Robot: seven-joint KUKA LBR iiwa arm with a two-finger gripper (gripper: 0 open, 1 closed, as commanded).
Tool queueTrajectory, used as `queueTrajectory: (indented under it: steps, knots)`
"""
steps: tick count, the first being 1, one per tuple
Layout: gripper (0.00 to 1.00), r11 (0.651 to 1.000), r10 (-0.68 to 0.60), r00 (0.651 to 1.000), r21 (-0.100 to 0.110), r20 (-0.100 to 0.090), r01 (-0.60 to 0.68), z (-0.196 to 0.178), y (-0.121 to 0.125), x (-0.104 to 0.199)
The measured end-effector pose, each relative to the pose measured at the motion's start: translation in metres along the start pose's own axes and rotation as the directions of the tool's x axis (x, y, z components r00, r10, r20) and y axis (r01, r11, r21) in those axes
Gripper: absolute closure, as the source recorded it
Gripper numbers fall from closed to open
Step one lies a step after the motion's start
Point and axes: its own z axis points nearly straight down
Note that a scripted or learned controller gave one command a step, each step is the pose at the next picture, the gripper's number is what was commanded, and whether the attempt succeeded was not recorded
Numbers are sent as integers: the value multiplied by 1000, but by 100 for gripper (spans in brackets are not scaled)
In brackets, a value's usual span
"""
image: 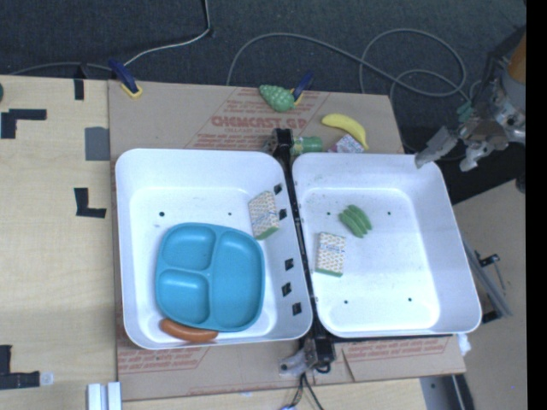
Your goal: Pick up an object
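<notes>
Lying diagonally in right bin [444, 254], green pod [355, 221]

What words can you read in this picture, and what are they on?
"CHEMCAST GP" in red, on the cardboard sheet behind the bins.
More red print runs along the cardboard's front edge, too small to read.
The small packet by the banana is too blurred to read.
</notes>
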Motion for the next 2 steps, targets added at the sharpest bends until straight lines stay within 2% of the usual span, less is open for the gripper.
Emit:
queueTrajectory:
  steps: [1,2]
  knots:
    - [0,1000,-1,1000,3,-1,1,119,14,32]
    - [0,1000,0,1000,2,-1,1,186,-27,75]
